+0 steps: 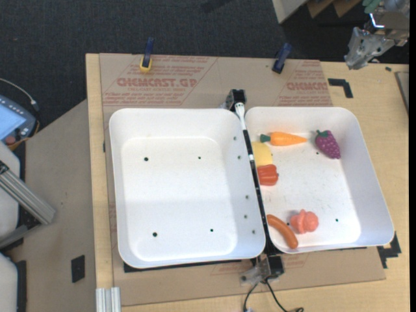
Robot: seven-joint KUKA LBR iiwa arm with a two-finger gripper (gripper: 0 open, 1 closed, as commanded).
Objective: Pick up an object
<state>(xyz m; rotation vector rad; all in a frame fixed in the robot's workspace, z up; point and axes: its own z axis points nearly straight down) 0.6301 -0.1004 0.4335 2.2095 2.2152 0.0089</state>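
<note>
Pincer point(366, 46) top right, arm cut off by frame edge; finger state too blurry to tell. Yellow item point(261, 153) partly hidden under bin divider, red item point(267, 174) overlapping it.

Two bins side by side on the counter point(195, 77), the toys all in the right one.

The left bin point(123, 174) sits beside the right bin point(364, 174). In the right bin, a carrot point(285, 138) lies at the back with grapes point(328, 143) to its right; corn point(261, 153) and a pepper point(267, 174) rest against the left wall; a sausage point(283, 231) and a strawberry point(304, 221) lie at the front. The gripper point(365, 47) hangs behind the right bin's far right corner.
</note>
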